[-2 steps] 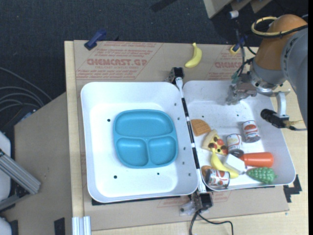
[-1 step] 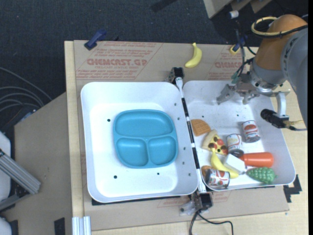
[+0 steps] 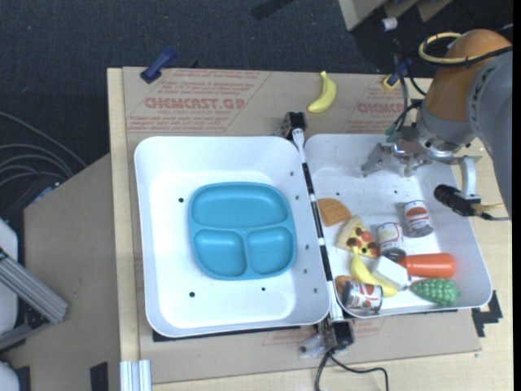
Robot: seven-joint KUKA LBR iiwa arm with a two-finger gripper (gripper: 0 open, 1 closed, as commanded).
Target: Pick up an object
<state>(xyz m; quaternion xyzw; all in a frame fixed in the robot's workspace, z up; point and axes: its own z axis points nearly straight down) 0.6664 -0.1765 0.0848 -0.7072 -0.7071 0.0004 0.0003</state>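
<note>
My gripper (image 3: 396,161) hangs over the far part of the right bin (image 3: 480,255), its grey fingers (image 3: 373,164) spread open with nothing between them. Nearer the camera in that bin lie a tan cookie (image 3: 333,211), a pizza slice (image 3: 357,236), a banana (image 3: 366,272), a red-labelled can (image 3: 416,218), a smaller can (image 3: 388,235), an orange carrot (image 3: 428,264), a green bumpy vegetable (image 3: 435,292) and a can on its side (image 3: 362,296). All of them sit apart from the gripper.
The left bin (image 3: 155,218) holds a blue divided plate (image 3: 241,229). A second banana (image 3: 322,94) lies on the cardboard behind the bins, and a blue clip (image 3: 157,66) sits at the board's far left corner. The bins meet at a black-edged seam (image 3: 313,210).
</note>
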